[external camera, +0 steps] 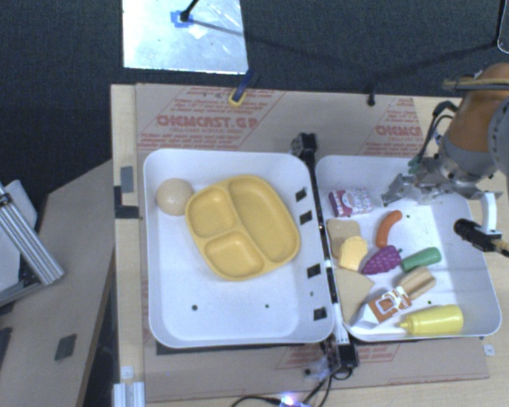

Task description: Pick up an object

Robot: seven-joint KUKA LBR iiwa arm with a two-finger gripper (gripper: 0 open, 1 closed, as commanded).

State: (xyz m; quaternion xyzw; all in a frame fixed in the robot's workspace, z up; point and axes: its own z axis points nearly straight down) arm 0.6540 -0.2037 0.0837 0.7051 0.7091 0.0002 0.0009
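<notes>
Yellow bottle (430, 319) lies below end effector (405, 188).

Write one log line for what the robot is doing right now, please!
phase: approach | tool: above right bin far edge, holding nothing | toys: untouched in right bin | yellow tray, ball: left bin

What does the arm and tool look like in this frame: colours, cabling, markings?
The arm is grey with a rounded orange band above the wrist. Black cables loop along its left side near the wrist. The tool is a grey metallic assembly, blurred in this view. A white bracket with a black cylindrical part hangs off below it. No readable markings.
</notes>
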